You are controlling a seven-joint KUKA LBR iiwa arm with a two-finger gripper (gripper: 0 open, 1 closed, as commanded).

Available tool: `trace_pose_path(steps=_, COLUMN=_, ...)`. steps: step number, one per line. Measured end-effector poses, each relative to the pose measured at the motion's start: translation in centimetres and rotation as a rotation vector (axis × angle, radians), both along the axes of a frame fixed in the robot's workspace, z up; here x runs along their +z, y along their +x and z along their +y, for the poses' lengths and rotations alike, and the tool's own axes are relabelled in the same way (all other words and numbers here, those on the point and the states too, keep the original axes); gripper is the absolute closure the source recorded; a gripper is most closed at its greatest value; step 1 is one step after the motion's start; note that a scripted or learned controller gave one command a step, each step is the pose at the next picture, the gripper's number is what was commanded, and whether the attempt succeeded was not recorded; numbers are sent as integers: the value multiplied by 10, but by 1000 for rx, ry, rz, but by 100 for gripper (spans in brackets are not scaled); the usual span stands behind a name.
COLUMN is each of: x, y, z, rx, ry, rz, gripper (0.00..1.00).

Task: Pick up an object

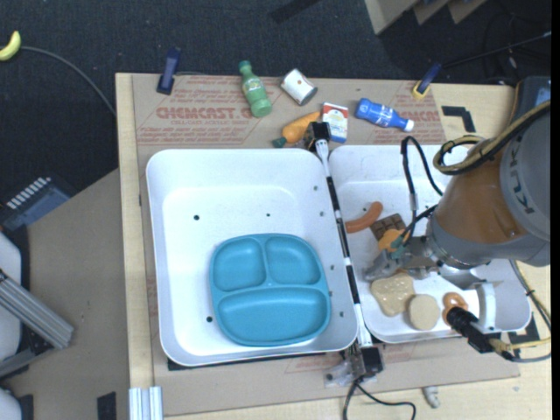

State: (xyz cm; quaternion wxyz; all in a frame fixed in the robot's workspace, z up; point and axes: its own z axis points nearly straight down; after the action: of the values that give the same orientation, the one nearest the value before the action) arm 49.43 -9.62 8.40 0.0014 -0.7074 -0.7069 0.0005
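From my feed I see the arm reaching in from the right, bent low over the right bin. Its end effector sits down among the items near that bin's middle, but I cannot tell whether it is apart, together or clamped on anything; the wrist hides too much.

The things to pick lie in the right bin. An orange sausage-like piece rests toward the left wall, and a brown block lies just beside it, close to the end effector. Below the end effector sits a pale, lumpy piece, touching or nearly touching a round tan piece to its right. An orange ring lies just beside that, near the bin's lower edge.

The left bin holds a blue divided tray, lying flat in its lower half, with three compartments.

On the table behind the bins I see a green bottle lying down, a small white can on its side, a blue bottle lying down, and a small white-and-red carton beside an orange item near where the two bins meet. Blue clamps sit at the table's back edge.
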Motion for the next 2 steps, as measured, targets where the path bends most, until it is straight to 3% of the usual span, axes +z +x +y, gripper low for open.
trace_pose_path(steps=1, x=1, y=61, z=5, rx=2, ry=-2, rz=-4, gripper=0)
trace_pose_path(steps=2, x=10, y=61, z=5, rx=1, ry=-2, rz=-5, gripper=100)
